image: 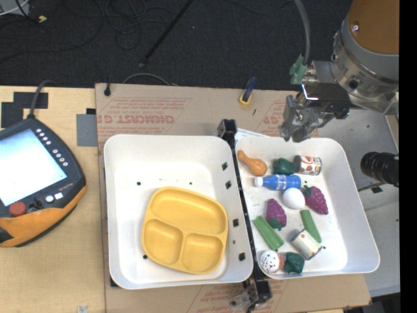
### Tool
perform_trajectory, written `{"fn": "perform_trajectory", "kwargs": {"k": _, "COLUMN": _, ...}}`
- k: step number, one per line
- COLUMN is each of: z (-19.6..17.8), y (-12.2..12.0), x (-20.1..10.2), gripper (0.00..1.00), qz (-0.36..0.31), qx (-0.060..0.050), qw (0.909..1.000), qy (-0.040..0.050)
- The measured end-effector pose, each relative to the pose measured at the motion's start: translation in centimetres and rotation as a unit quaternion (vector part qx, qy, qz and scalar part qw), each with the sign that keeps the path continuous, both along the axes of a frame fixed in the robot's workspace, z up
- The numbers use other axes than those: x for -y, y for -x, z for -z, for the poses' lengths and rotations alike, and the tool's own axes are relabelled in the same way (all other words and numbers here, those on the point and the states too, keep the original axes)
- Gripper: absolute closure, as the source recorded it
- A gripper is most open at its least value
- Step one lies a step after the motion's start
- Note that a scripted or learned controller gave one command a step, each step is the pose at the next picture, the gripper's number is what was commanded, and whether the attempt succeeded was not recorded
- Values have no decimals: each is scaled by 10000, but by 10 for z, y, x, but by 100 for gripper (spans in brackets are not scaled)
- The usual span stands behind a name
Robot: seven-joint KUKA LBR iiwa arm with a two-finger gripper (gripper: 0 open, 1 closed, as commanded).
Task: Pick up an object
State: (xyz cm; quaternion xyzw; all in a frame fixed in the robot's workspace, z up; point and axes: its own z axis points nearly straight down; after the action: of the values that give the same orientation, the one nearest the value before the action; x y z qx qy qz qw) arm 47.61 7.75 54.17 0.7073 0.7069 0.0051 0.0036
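Observation:
My gripper (298,134) hangs above the back edge of the right bin (355,194), open, with nothing between its fingers. Below it in that bin lie several toy foods: a tan drumstick (253,163), a dark green vegetable (283,166), a small red-labelled can (311,165), a blue and white bottle (280,182), a white egg (293,197), two purple grape bunches (317,199) (275,212), two green sticks (267,232) (310,225), a tilted tin (305,243), a speckled white ball (268,261) and a second dark green piece (293,263).
A yellow divided plate (186,230) lies in the left bin (130,168). A black divider (238,194) separates the two bins. A teach pendant (36,175) rests at the far left of the bench. A blue and yellow clip (247,91) sits behind the bins.

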Motion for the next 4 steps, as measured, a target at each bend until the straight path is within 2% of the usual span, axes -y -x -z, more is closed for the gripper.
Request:
{"fn": "perform_trajectory", "kwargs": {"k": 1, "z": 136, "y": 1, "x": -48, "gripper": 100, "qz": -22, "qx": -143, "qw": 9999, "qy": 30}}
{"fn": "perform_trajectory", "kwargs": {"k": 2, "z": 142, "y": 1, "x": -98, "gripper": 100, "qz": -26, "qx": -92, "qw": 10000, "qy": 15}}
{"fn": "perform_trajectory", "kwargs": {"k": 3, "z": 220, "y": 1, "x": -1, "gripper": 100, "qz": 44, "qx": -122, "qw": 9999, "qy": 33}}
{"fn": "perform_trajectory", "kwargs": {"k": 4, "z": 114, "y": 0, "x": 61, "gripper": 100, "qz": 23, "qx": -17, "qw": 10000, "qy": 16}}
